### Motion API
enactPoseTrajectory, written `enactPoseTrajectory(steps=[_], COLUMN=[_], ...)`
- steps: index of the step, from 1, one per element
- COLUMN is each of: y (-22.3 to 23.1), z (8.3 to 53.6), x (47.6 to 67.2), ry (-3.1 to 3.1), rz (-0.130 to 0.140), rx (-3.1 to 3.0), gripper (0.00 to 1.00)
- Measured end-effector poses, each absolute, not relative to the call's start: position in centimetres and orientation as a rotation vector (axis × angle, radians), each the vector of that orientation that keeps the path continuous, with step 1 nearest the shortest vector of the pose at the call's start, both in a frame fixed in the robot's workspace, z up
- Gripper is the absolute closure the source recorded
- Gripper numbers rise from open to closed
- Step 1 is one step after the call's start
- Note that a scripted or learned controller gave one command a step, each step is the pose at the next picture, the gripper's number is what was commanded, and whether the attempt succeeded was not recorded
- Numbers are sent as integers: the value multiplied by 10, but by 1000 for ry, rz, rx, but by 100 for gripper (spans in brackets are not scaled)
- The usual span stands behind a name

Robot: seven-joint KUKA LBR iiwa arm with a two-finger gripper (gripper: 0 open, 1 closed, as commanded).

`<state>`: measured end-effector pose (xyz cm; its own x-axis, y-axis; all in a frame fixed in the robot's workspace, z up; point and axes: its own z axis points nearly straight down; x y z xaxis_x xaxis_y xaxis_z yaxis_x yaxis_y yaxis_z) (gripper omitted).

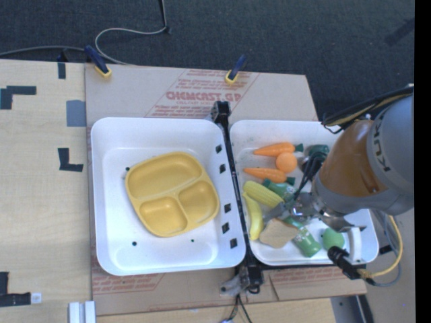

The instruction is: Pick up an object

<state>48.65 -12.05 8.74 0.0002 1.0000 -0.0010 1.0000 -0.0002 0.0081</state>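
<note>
Seen from above at a slant, two shallow white bins sit side by side on a cardboard-covered bench. The left bin (108, 200) holds a yellow divided tray (172, 192). The right bin (367, 244) holds a heap of toy food: two carrots (275, 150), an orange ball (286, 162), a corn cob (262, 194), a banana (255, 217), a tan slab (276, 234) and green pieces (306, 244).

The reaching step appears to be in hand; nothing is seen lifted. The gripper (288, 208) is lowered into the heap, just beside the corn cob and above the tan slab. Whether it is apart or together cannot be told.

The grey arm (367, 167) is bent in from the right, its orange band above the wrist, covering much of the right bin. Next, a firm closing on one item is probably called for, then a straight lift.
</note>
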Motion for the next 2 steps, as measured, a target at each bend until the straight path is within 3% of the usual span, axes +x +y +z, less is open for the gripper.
enactPoseTrajectory(steps=[1, 2], y=[-103, -161], z=[87, 87], x=[550, 516], ry=[2213, 2216], rz=[0, 1], rx=[2215, 2218], gripper=[0, 0])
